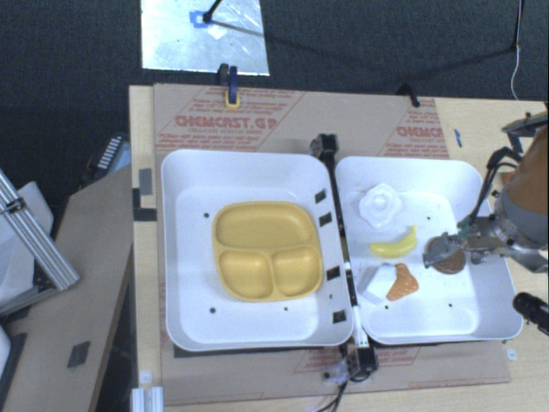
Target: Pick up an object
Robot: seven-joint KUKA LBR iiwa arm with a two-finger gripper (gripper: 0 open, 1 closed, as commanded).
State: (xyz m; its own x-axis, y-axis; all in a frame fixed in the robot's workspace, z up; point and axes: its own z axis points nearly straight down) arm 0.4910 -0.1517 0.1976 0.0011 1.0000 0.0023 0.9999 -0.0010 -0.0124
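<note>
Approach step: gripper (439, 251) is hanging low in the right bin (463, 320), fingers' state unclear. Banana (394, 245) is lying just left of it, orange piece (401, 282) nearer. Next: centring over one, closing.

The arm (525, 204) is grey, with an orange band just above the wrist at the three o'clock edge. A dark cable loops along its upper side. The wrist narrows to a grey metal claw (436, 251) with a green-tinted fitting behind it. Details are blurred.
</note>
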